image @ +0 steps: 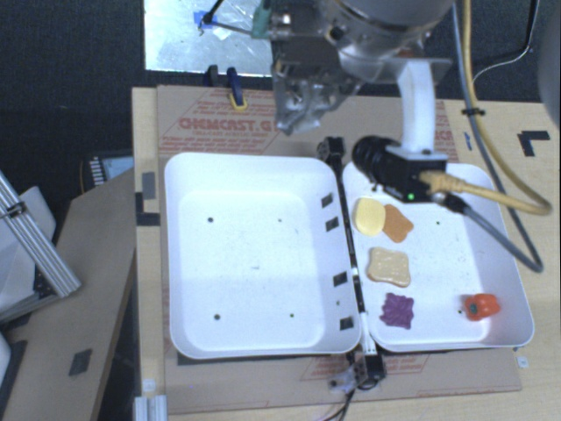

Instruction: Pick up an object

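Note:
The right bin [500, 244] holds several small items. A yellow disc [369, 217] overlaps an orange piece [400, 225] near its left wall. Below them lies a toast-like tan slice [388, 267], then a purple piece [398, 310]. At the bin's front right corner sits a small red-orange object [480, 306]. My gripper [302, 110] hangs high above the bench, over the cardboard behind the left bin's back rim and well away from all the items. It looks grey and blurred.
The left bin [254, 253] stands beside the right one, with a black hinge strip [348, 253] between them. Both rest on a cardboard sheet [219, 125]. A blue and yellow clamp [235, 90] sits at the cardboard's back edge.

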